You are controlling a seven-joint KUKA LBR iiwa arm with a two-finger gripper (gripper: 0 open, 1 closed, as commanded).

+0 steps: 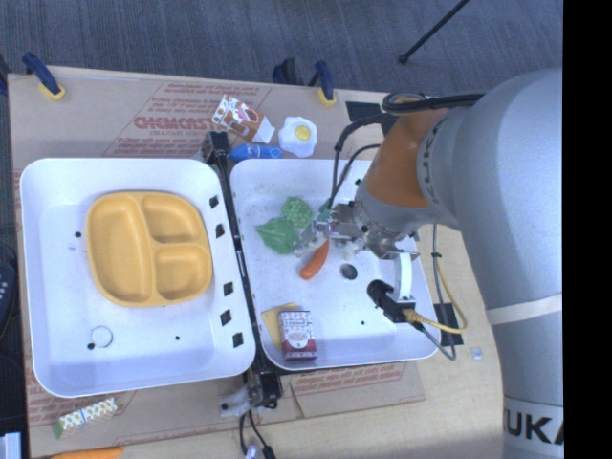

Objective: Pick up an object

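a: where does the gripper (pixel 325 229) sit?
b: low inside the right bin (pixel 251 256), at the end of the grey arm (pixel 449 175) with the orange band. whether it is open or closed cannot be told from this slant; the wrist hides too much.

a: and the things to pick?
b: the orange carrot (pixel 314 259) lies just below the gripper, its upper tip right at it, tilted down and away. contact cannot be confirmed. the green leafy toy (pixel 287 224) lies just beside the gripper on the side away from the arm. a red packet (pixel 298 335) rests well below the gripper near the bin's front wall, touching a yellow block (pixel 273 319).

a: what about the other bin?
b: the left bin (pixel 38 285) lies well apart from the gripper, past the divider. it bears a yellow sectioned plate (pixel 148 247).

a: anything on the worktop (pixel 143 113) itself?
b: beyond the gripper, outside the bins' far rim, a fried-egg toy (pixel 299 135), a blue bottle (pixel 253 151) and a small snack box (pixel 234 116) lie near one another.
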